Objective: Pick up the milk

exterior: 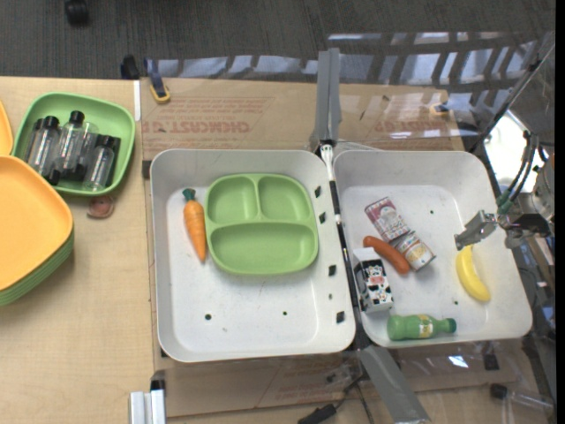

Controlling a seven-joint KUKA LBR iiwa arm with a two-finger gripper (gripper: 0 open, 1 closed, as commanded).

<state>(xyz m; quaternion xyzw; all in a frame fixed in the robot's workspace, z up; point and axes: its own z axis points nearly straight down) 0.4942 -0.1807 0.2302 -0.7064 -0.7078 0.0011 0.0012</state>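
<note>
The milk [375, 285], a small carton with a black-and-white cow print, lies in the right bin [441, 177] against its left wall, toward the near edge. Just beside it a sausage [388, 254] lies at a slant, touching a small can [418, 253], with a pink carton [386, 216] above them. A green bottle [421, 327] lies on its side along the near wall, and a banana [473, 275] rests toward the right wall. The gripper [477, 228] hangs above the banana at the bin's right side, well apart from the milk; its jaws seem slightly parted with nothing between them, though the view is small there. In the left bin [238, 325] sit a green tray [261, 223] and a carrot [195, 223].
</note>
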